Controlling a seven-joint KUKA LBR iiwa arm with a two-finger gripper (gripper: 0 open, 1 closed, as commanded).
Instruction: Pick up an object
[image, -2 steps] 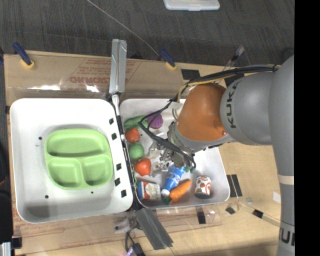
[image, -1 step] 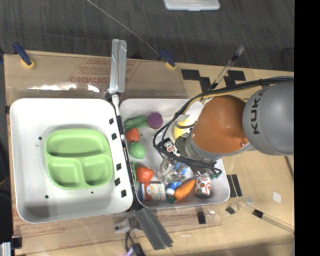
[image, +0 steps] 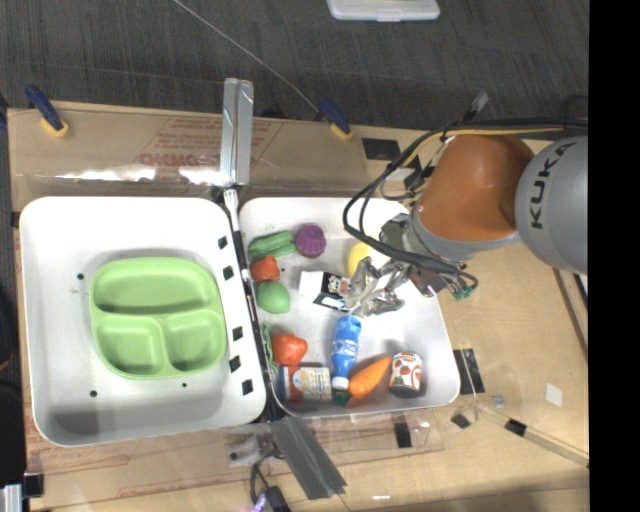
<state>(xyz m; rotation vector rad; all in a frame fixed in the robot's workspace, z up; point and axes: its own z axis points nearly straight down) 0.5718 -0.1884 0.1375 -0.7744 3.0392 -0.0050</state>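
My gripper (image: 366, 297) hangs low in the right bin (image: 432, 330), just above the top of a blue bottle (image: 345, 347) and beside a black-and-white card (image: 330, 287). A yellow fruit (image: 357, 256) lies partly hidden behind the wrist. Further left in the same bin are a purple ball (image: 310, 239), a green pickle (image: 270, 243), a small red item (image: 264, 268), a green ball (image: 273, 297) and a red pepper (image: 289, 348). Along the front wall lie a can (image: 310, 382), an orange carrot (image: 369, 376) and a red-and-white cup (image: 405, 372).
The left bin (image: 50, 300) holds a green divided tray (image: 157, 316). A metal bar (image: 237, 130) stands upright at the back between the bins. The arm's orange band (image: 478, 187) and cables overhang the right bin's back right corner.
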